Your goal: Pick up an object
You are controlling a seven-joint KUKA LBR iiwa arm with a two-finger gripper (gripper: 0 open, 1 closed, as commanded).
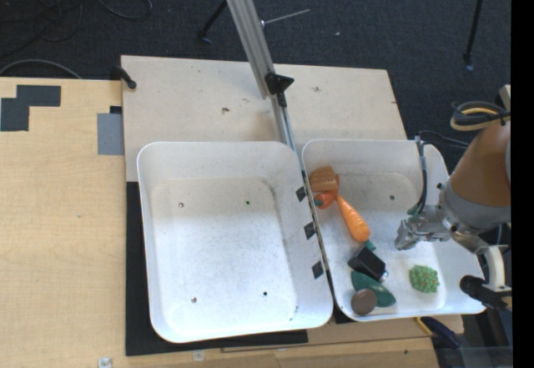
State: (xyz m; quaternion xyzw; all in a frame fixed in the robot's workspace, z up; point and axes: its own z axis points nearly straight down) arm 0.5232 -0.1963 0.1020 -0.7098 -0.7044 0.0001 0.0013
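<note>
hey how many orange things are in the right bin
2. An orange carrot-shaped piece lies near the middle of the right bin; a brownish-orange block sits just above it by the left wall. The arm covers the right edge, so more may be hidden.

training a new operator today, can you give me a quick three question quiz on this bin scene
1. True or false: the carrot lies in the right bin.
2. Which thing lies nearest the gripper? A) wooden block B) green lumpy toy C) brown ball
3. Fill in: the black block lies just below the carrot's ____ end.

Key: 1 true; 2 B; 3 lower.
</note>
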